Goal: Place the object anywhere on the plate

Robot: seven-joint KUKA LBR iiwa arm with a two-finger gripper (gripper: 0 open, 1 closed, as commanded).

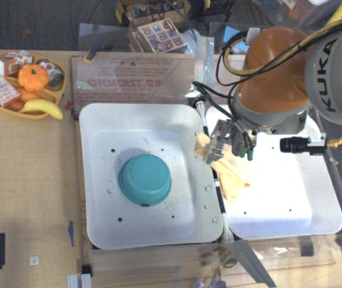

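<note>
1. Camera view, far left: a yellow bowl of toy food (21,89), with an orange pumpkin and a banana, sits at the bench's upper left corner, well apart from the work.
2. The left white bin (99,221) carries the round teal plastic plate (145,179), lying upside down near the bin's middle, with nothing on it.
3. Between the bins, the raised rims (216,191) form a low ridge the load must clear on its way to the plate.
4. The pale yellow, floppy cloth-like object (231,179) lies at the left edge of the right white bin (315,221), its upper end lifted towards the rim. It looks light and soft, likely to sag or slip; a pinch on a bunched fold should hold best.
5. The grey two-finger gripper (219,146) is at the object's upper end, fingers seemingly closed around a fold of it.
6. Cables hang near the wrist.
</note>
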